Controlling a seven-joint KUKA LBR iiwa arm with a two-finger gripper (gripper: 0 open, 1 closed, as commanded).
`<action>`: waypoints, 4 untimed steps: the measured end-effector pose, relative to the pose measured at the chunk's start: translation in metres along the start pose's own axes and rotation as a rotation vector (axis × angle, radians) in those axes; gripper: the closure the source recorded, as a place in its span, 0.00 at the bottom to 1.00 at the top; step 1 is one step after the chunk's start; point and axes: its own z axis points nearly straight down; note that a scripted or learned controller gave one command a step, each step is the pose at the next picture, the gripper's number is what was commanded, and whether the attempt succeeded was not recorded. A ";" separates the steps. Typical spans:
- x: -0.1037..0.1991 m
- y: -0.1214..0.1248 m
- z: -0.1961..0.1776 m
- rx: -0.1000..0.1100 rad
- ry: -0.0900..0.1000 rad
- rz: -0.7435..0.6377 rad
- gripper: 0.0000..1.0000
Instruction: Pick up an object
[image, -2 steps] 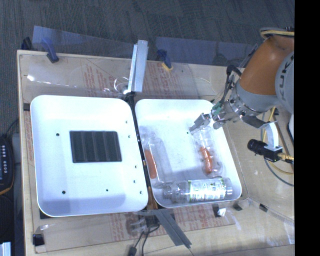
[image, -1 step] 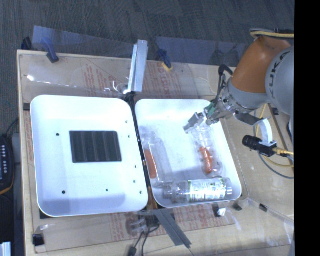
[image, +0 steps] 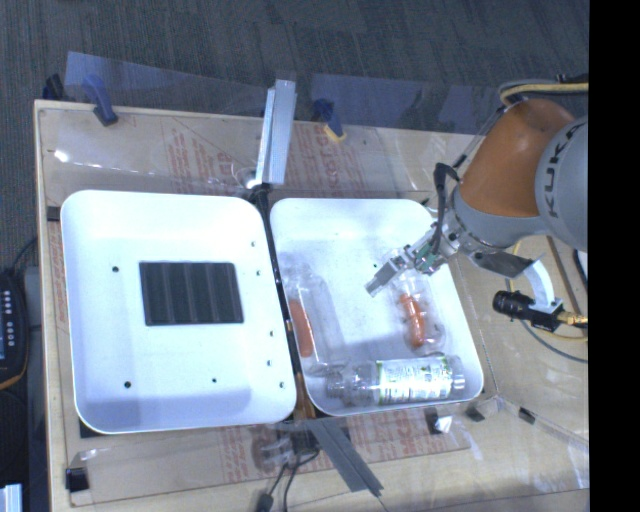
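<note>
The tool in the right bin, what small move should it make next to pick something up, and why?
Probably lower the tool slightly toward the orange-filled clear packet, which lies just below it in the right bin. The tool sits above the bin floor with nothing visibly between its tips, and that packet looks like the nearest object; the clear bottle lies farther off, along the bin's near wall.

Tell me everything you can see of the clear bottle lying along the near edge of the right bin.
The clear bottle looks like see-through plastic with a pale printed label around its middle. It lies on its side along the near wall of the right bin, running left to right, seemingly against that wall. It looks whole. The gripper is above and apart from it, not touching.
</note>
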 end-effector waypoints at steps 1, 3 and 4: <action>0.005 -0.009 0.022 -0.002 -0.002 -0.007 0.00; -0.001 -0.001 0.042 -0.004 -0.004 -0.021 0.00; -0.001 -0.001 0.032 -0.003 -0.005 -0.024 1.00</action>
